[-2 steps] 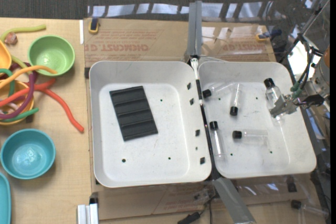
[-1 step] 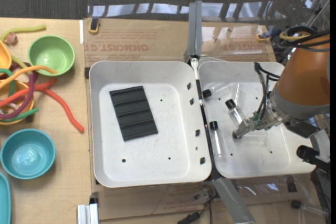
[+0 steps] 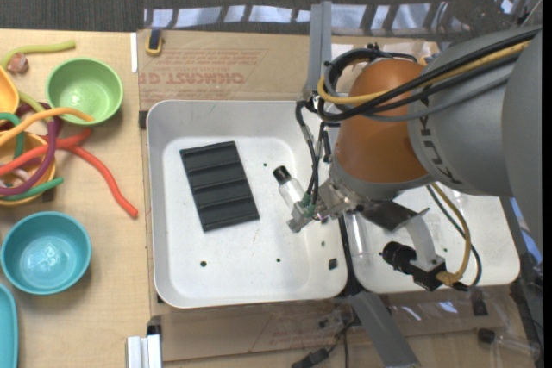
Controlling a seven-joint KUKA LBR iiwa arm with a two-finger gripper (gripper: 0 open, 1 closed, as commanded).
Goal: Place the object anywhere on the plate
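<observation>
Gripper [image 3: 299, 218]: low over the left bin [image 3: 250, 271], near its right wall; grip width cannot be told.
Vial [image 3: 285, 182]: small, clear, dark-capped, lying aslant on the bin floor, its lower end at the gripper; whether it is held is unclear.
Plate [image 3: 218, 185]: black, ridged, flat, just left of the vial.
Handling note: confirm a firm hold on the vial first, lift it clear, carry it left, and release low over the plate's middle so it cannot roll off.
</observation>
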